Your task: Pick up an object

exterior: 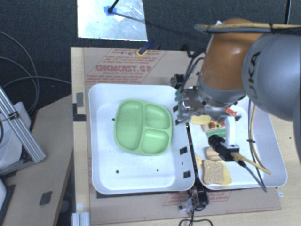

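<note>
The gripper (184, 108) hangs low over the wall where the two bins meet. The arm's (244, 65) wrist covers it from above, so I cannot tell whether it is apart or together, and nothing can be seen held in it.

The nearest thing to pick is a yellow piece (200, 120) in the right bin (272, 145), just beside the gripper on the side away from the left bin (136, 171). It looks flat, and its long axis probably runs across the bin, though the wrist hides part of it. A toast slice (214, 172) lies further off, toward the bin's near edge, flat and with bare floor on its outer side.

In my judgement the yellow piece needs only a short sideways shift, but the bin wall is close there. The toast has more room. The green plate (143, 126) lies well apart on the gripper's other side.
</note>
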Tool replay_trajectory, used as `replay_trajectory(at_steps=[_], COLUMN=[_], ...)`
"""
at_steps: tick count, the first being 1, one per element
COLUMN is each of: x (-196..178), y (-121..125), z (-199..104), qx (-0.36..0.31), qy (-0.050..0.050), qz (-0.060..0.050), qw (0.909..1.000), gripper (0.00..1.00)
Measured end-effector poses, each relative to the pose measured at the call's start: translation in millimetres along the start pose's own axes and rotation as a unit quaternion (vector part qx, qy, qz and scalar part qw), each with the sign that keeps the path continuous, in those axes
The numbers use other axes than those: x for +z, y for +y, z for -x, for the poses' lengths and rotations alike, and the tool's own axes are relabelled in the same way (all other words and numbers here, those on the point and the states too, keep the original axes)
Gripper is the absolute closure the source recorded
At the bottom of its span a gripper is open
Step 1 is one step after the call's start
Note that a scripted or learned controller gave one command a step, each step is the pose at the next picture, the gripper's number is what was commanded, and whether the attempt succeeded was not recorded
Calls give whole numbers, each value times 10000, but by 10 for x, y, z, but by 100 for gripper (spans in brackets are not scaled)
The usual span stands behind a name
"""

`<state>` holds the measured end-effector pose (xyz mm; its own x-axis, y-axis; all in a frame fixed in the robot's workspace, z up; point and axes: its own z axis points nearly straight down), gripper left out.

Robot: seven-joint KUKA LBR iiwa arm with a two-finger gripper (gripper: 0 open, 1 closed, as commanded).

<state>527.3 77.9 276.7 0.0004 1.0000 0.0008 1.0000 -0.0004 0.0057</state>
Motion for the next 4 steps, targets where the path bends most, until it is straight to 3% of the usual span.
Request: replay_trajectory(at_steps=[1,2,3,4], x=[-2010,-1745,-589,-876], y=[6,27,1078,1147], z=[-101,-1102,-82,-1077], qx=[-35,-63,47,-62], qy=[19,10,-38,19], qz=[76,-17,-57,0], qw=[10000,10000,10000,10000], gripper=[100,100,100,100])
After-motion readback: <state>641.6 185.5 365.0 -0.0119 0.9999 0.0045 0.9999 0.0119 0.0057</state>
